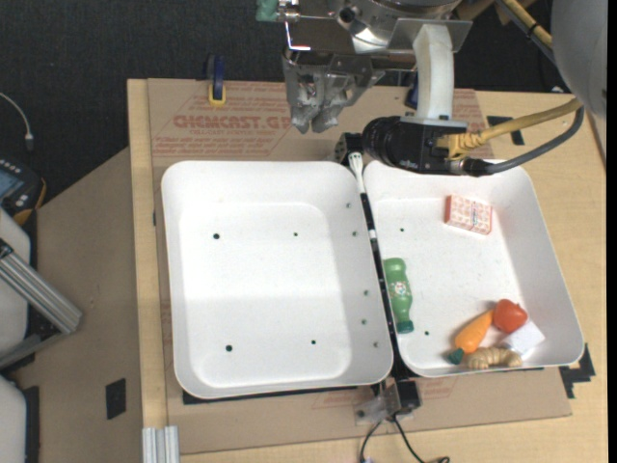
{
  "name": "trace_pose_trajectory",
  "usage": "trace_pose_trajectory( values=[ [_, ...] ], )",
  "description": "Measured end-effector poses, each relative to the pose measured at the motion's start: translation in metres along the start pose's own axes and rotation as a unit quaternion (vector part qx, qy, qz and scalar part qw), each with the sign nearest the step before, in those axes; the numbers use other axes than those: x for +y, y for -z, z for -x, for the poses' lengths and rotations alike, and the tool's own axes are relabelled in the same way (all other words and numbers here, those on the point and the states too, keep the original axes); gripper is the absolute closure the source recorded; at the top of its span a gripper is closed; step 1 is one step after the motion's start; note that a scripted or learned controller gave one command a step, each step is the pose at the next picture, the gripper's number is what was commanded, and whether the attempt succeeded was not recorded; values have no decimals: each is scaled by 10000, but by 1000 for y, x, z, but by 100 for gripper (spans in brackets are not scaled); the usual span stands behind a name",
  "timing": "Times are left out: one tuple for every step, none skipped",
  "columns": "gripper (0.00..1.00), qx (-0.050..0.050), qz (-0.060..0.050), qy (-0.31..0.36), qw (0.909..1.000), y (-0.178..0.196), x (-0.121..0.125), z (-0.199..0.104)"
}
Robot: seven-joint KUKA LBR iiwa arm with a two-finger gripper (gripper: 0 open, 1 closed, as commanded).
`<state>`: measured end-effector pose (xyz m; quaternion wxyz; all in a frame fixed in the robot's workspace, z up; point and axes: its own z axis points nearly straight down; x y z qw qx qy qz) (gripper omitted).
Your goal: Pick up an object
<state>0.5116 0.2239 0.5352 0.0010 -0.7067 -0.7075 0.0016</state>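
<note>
My gripper (319, 119) hangs high over the bench's far edge, just beyond the back rim of the left bin (183, 258). Its fingers look open with nothing between them. Every loose object lies in the right bin (540, 220). A green bottle-shaped toy (397, 295) rests against that bin's left wall. A pink patterned card (469, 214) lies near the back. At the front right, an orange carrot-shaped toy (472, 333), a red ball (509, 314), a small white piece (526, 340) and a knobbly beige item (492, 359) cluster together.
The two bins meet along a dark divider (371, 249). A brown cardboard sheet (222, 114) lies under both bins. A blue clamp (217, 77) stands at the cardboard's far edge, left of the gripper. A metal rail (39, 292) slants at the left.
</note>
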Motion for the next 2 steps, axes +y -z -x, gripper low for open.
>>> trace_pose_trajectory(
  values=[
    [100, -3, -5, -2, 10000, -20, -14, 0],
    [100, -5, -2, -2, 10000, -54, -24, 0]
  ],
)
